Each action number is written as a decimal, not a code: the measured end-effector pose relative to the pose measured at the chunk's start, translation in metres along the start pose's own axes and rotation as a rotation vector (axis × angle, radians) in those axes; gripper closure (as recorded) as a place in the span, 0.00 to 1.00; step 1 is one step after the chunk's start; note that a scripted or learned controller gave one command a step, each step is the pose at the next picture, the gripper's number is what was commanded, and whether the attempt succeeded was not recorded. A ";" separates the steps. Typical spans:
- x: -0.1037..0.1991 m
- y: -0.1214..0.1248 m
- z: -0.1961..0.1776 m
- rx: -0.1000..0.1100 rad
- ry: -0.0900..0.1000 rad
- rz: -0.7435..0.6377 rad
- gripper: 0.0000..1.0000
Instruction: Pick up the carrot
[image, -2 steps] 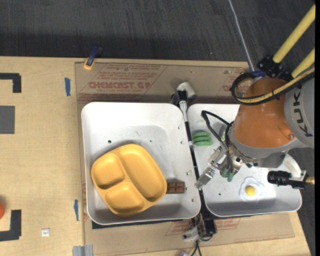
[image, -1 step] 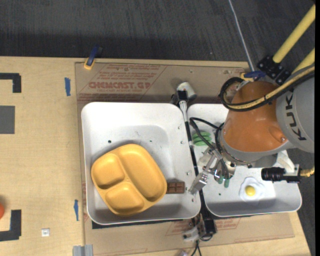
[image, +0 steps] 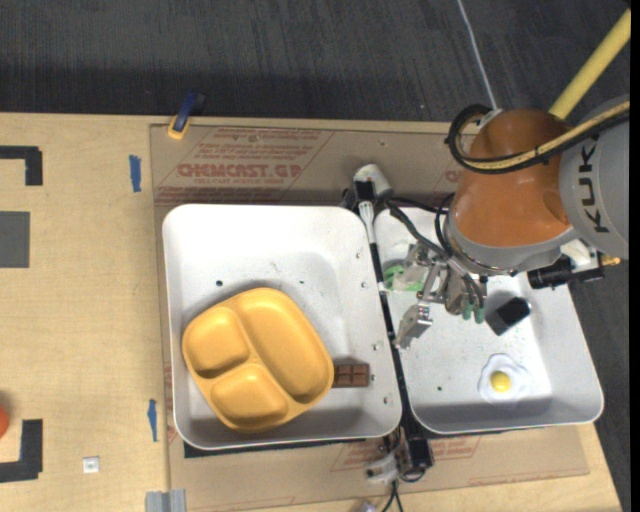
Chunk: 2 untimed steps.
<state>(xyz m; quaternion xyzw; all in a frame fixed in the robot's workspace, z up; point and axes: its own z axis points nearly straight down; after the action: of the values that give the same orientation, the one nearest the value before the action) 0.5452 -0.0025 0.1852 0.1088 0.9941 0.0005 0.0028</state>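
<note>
My gripper (image: 428, 303) hangs low over the left part of the right bin (image: 560, 400), close to the wall between the two bins. The arm's orange band and wrist cover the bin's back half. A small green item (image: 398, 276) pokes out from under the gripper's left side, mostly hidden, and I cannot tell what it is. Nothing can be made out between the gripper's tips.
The right bin also holds a toy fried egg (image: 500, 380) and a black block (image: 508, 313). A yellow three-part plate (image: 257, 357) and a brown chocolate piece (image: 350, 376) lie in the left bin (image: 200, 240). An orange-red thing (image: 3, 421) is cut off at the bench's far left edge.
</note>
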 end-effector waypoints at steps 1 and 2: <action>0.079 0.050 0.000 0.000 0.005 0.032 0.00; -0.014 0.048 0.000 0.000 0.001 0.095 0.00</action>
<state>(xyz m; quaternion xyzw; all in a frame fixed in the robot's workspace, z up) 0.5688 0.0415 0.1853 0.1556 0.9878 0.0006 0.0025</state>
